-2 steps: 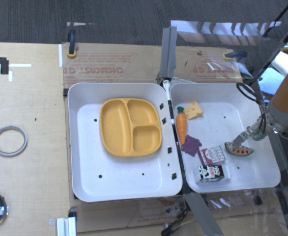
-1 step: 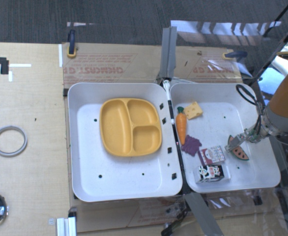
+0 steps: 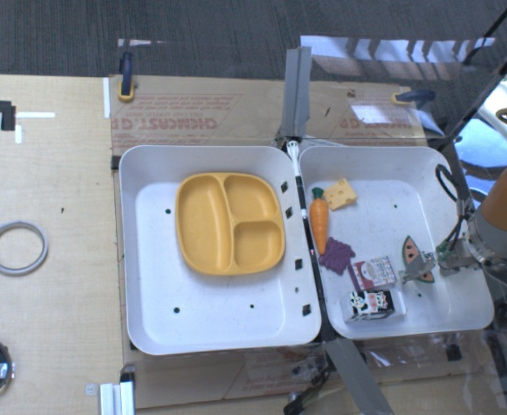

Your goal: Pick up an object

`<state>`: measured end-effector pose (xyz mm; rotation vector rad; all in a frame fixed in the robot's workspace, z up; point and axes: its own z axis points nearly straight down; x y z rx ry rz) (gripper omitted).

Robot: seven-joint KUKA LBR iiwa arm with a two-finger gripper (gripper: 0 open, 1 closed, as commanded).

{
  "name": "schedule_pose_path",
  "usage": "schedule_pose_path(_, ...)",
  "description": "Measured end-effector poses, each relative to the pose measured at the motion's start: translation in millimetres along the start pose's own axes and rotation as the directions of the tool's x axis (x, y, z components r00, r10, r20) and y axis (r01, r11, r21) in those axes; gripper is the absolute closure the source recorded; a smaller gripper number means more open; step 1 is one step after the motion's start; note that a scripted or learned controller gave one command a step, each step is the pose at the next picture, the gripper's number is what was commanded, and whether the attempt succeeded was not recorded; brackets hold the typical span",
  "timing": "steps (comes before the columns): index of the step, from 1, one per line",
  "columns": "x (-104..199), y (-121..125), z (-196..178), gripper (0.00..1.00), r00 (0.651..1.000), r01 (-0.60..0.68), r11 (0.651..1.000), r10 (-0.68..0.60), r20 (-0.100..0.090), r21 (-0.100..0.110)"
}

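- I see the table (image 3: 54, 318), a light wooden surface, carrying two shallow white bins side by side.
- The left bin (image 3: 150, 318) sits toward the middle of the table; the right bin (image 3: 470, 305) touches it along a shared edge and reaches toward the table's right edge.
- A yellow divided plate (image 3: 230, 223) with three compartments lies in the left bin, nearer that bin's far edge.
- The arm (image 3: 504, 206), its orange band showing, comes in over the right bin's right edge.
- The gripper (image 3: 428, 271) is low over the right bin near its right wall, its tips just beside the watermelon slice; I cannot tell whether it is released or clenched, and I see nothing clearly held.
- A roll of grey tape (image 3: 16, 247) lies near the table's left edge.
- A toy carrot (image 3: 319, 219) lies along the right bin's left wall, leaves toward the far edge.
- A cheese wedge (image 3: 340, 194) sits just beside the carrot's top, toward the far edge.
- A purple piece (image 3: 336, 255) lies at the carrot's tip.
- A small red and white packet (image 3: 376, 272) lies right of the purple piece.
- A black and white carton (image 3: 372, 303) lies near the right bin's near edge.
- A watermelon slice (image 3: 411, 253) lies right of the packet.
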<state>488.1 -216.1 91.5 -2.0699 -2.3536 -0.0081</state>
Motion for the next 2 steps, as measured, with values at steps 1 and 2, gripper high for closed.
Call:
schedule_pose_path(1, -1, 0, -9, 1.00, 1.000, 0.001, 1.000, -0.001, 0.004, 0.000)
schedule_pose_path(2, 78, 35, -112, 1.00, 0.994, 0.113, 0.994, -0.113, 0.010, 0.001)
